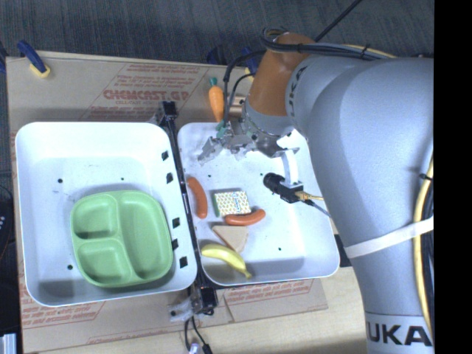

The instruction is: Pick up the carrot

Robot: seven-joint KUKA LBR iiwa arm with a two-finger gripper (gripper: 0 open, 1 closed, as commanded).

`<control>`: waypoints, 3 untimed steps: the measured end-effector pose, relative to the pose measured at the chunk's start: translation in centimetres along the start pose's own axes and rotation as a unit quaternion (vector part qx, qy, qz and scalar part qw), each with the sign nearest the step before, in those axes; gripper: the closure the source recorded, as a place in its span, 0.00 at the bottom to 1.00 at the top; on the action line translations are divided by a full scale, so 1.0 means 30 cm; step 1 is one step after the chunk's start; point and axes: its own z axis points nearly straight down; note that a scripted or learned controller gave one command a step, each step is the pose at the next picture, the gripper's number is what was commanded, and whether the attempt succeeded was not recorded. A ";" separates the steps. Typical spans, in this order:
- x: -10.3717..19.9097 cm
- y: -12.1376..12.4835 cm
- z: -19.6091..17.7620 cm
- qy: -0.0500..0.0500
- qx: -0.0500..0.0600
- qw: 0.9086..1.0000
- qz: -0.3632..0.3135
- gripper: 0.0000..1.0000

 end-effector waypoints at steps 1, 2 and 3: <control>0.002 0.003 -0.038 0.000 0.000 1.000 -0.002 1.00; 0.066 -0.268 -0.294 0.000 0.000 0.998 0.061 1.00; 0.383 -0.165 -0.293 0.000 -0.001 1.000 0.006 1.00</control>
